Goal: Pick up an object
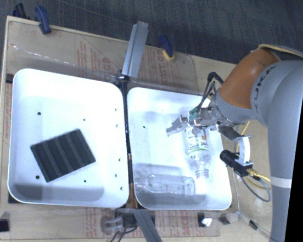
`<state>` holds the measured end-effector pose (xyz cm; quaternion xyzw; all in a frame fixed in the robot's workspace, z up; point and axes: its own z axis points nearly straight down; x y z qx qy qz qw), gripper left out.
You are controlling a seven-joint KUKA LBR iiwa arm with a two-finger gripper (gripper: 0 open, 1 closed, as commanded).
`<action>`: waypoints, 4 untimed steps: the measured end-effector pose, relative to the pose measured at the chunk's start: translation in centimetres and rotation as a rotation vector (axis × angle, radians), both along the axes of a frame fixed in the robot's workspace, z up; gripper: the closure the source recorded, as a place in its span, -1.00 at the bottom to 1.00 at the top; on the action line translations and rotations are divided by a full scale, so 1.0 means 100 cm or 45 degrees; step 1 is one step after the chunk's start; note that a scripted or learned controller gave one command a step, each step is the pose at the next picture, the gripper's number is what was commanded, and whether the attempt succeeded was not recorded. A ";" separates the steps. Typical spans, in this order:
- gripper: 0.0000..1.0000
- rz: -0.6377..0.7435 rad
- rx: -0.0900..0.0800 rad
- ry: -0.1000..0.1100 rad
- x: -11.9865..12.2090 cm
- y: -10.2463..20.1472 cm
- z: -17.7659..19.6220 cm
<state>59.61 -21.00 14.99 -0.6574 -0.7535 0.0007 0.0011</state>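
Observation:
A clear plastic bottle (197, 150) with a white and green label lies in the right bin (145, 144), along its right side. My gripper (187, 122) hangs over the bottle's far end, low in the bin. Whether it touches the bottle I cannot tell. A second clear plastic bottle (164, 183) lies on its side along the bin's near wall. A black ribbed slab (62, 154) lies flat in the left bin (28, 87), toward its near left.
The grey arm with its orange band (245, 83) reaches in over the right bin's far right corner. A cable and black connector (236, 162) hang by the bin's right rim. A metal bar (135, 49) and blue clamps (42, 19) stand along the bench's far edge.

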 end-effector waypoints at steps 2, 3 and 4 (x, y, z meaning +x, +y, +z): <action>-1.00 0.000 0.000 0.000 0.000 0.000 0.000; -1.00 -0.123 -0.001 -0.002 0.023 0.029 -0.033; -1.00 0.042 -0.001 -0.003 0.030 0.001 0.000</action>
